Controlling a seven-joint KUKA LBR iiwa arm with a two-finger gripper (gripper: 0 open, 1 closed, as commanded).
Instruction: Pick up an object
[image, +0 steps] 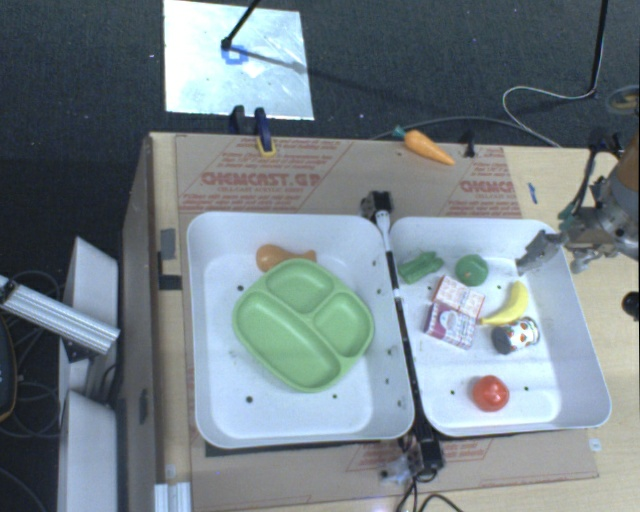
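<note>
The right bin (580, 345) holds several small objects: a green leafy piece (420, 266), a green round fruit (471, 268), a pink and white carton (455, 311), a yellow banana (508, 305), a small black, white and red object (515, 336) and a red tomato (490, 393). My gripper (536, 252) hangs over the far right corner of that bin, just above and right of the banana. It reaches in from the arm (605, 215) at the right edge. Nothing is seen held in it.
The left bin (215, 300) carries a green divided plate (303, 322) with an orange object (275, 257) behind it. An orange carrot (428, 146) lies on the cardboard beyond the bins. A clamp (379, 207) sits at the far end of the seam between the bins.
</note>
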